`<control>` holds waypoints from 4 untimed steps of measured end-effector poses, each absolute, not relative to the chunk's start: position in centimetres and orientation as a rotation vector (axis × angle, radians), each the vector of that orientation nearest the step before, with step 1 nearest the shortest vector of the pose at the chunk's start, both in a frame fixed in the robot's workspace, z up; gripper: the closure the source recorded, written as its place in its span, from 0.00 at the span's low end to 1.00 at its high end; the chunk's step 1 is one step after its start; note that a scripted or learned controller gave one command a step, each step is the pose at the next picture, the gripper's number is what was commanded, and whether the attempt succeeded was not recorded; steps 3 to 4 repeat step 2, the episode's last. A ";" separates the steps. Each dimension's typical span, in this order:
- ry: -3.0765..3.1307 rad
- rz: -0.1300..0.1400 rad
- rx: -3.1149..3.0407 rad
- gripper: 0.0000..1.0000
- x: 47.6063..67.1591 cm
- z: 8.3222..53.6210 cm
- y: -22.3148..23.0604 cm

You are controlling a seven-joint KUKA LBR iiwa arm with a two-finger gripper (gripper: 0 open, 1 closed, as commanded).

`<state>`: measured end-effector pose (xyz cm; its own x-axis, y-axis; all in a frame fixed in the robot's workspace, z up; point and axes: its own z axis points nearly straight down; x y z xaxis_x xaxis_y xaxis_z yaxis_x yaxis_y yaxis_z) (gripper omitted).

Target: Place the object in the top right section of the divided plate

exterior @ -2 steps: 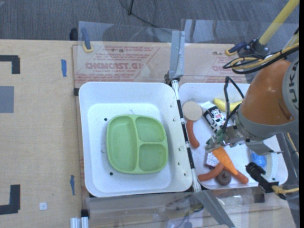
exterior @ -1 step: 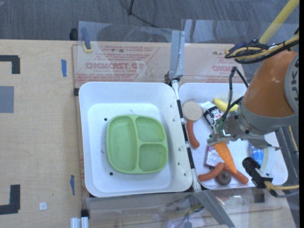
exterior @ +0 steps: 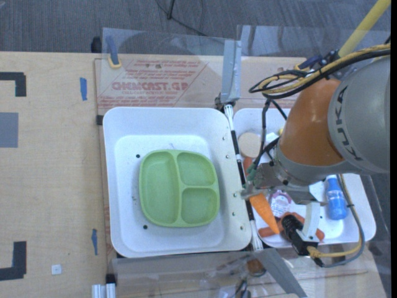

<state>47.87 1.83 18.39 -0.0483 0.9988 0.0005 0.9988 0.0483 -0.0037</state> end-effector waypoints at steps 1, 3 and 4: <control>-2.562 -0.002 -1.818 1.00 48.6 11.9 10.0; -2.566 -0.009 -1.818 0.00 48.7 12.3 10.0; -2.566 -0.009 -1.818 0.00 48.7 12.3 10.0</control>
